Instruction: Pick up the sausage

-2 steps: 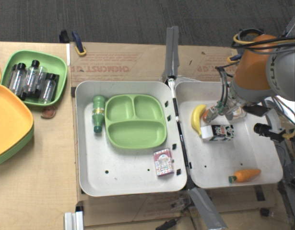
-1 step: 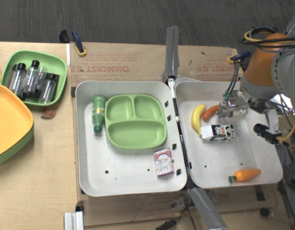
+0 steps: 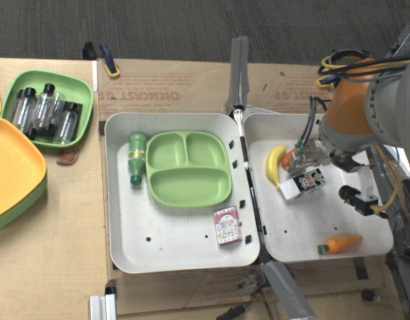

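My pincer [image 3: 302,176] is down in the right bin [image 3: 325,219], over its upper left part, and I cannot tell whether it is apart or together. The sausage [image 3: 289,157] appears to be the small reddish-orange stub just beside my pincer on the upper left, wedged between it and the banana [image 3: 274,166]. My wrist covers most of it, so I cannot say whether I am touching it. The banana is a smooth yellow curve lying close to the bin's left wall. A carrot [image 3: 341,244], orange and tapered with a green tip, lies well apart near the bin's front edge.

The left bin [image 3: 115,199] holds a matte green plate [image 3: 189,169] with three compartments, a green bottle [image 3: 137,157] lying beside it, and a small pink carton [image 3: 227,226]. Both bins are shallow, white and round-cornered, standing on the pale wooden desk [image 3: 51,259].
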`<action>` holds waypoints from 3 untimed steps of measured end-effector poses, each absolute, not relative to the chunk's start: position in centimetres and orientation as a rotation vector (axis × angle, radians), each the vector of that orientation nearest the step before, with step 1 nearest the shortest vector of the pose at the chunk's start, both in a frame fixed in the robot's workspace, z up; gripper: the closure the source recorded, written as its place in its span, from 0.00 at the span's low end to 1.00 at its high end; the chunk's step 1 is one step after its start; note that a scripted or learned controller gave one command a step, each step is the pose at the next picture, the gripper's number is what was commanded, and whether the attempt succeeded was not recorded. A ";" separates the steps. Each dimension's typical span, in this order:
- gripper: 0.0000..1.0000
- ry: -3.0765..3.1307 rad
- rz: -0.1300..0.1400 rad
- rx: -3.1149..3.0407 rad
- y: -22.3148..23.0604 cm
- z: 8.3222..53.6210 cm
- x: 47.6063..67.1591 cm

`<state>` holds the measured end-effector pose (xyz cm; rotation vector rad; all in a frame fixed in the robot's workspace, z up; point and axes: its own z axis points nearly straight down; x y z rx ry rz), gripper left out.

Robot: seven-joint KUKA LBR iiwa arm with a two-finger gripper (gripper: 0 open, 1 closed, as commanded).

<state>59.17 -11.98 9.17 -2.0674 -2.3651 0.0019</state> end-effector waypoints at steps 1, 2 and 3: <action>1.00 -2.117 0.003 -2.323 -16.3 9.1 60.6; 1.00 -2.366 0.002 -2.068 -20.0 9.2 59.6; 1.00 -2.290 0.002 -2.149 -14.4 9.1 59.7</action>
